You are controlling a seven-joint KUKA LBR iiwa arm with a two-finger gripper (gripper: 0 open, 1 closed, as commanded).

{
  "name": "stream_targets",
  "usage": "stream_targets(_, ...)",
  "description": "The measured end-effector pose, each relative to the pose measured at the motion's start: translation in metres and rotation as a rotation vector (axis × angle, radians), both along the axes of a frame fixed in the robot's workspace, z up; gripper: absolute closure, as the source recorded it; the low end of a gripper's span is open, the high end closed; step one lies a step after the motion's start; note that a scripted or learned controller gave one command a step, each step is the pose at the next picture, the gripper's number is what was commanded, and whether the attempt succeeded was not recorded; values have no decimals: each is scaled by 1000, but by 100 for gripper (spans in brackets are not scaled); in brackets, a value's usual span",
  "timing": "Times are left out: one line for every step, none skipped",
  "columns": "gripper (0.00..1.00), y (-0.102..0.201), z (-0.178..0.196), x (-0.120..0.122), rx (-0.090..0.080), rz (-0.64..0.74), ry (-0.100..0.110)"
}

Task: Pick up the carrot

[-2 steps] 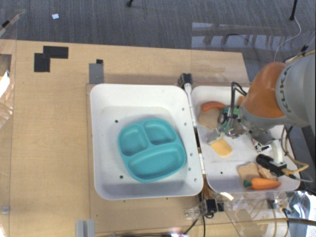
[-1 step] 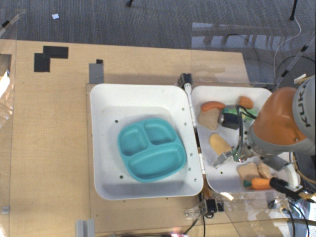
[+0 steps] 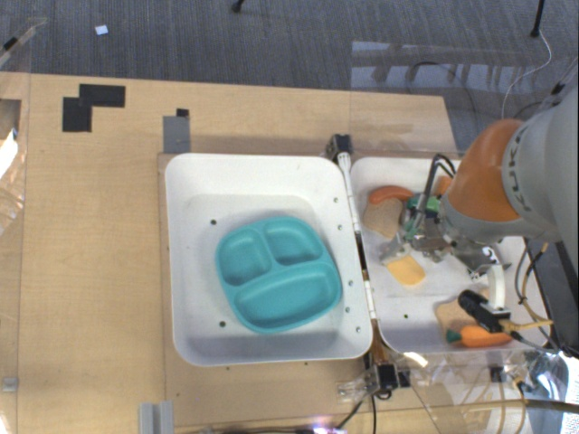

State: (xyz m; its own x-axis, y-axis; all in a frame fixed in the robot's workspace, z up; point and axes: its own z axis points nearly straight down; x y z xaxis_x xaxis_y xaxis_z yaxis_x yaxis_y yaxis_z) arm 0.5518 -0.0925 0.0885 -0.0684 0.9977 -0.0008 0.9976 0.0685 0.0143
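camera view: pale wooden bench (image 3: 90, 269) on grey carpet (image 3: 298, 25). small orange carrot (image 3: 480, 337) lies in right white bin (image 3: 391, 319), near its front edge. gripper (image 3: 418, 229) hovers further back, well apart from carrot; finger state can't be told. teal divided plate (image 3: 278, 274) in left white bin (image 3: 194, 251).

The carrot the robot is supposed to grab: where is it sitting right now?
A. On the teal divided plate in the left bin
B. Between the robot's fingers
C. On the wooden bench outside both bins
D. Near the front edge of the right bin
D: the carrot lies near the front edge of the right bin, away from the gripper, which is farther back over the same bin.
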Motion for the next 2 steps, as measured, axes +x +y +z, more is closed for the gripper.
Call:
stream_targets(0,-3,1,-45,-5,185,-4)
stream_targets(100,-1,13,-41,-3,189,-12)
